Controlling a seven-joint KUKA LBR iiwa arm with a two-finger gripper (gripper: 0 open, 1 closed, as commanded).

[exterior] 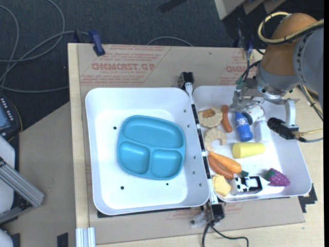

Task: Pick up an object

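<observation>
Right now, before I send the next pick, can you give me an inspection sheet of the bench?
Surface: cardboard-covered bench bearing two shallow white bins side by side.
Left bin: one blue three-compartment plastic tray.
Right bin: toy food, namely blue bottle, yellow cylinder, orange carrot, small orange sausage, purple grape bunch, beige pastry pieces, black-and-white item.
Clutter: blue clamp at the bench's far left corner.
Tool: low over the blue bottle; grip not discernible.
Cables: loose loops on the dark floor; yellow cable on the arm.
Surroundings: metal frame at lower left.
</observation>
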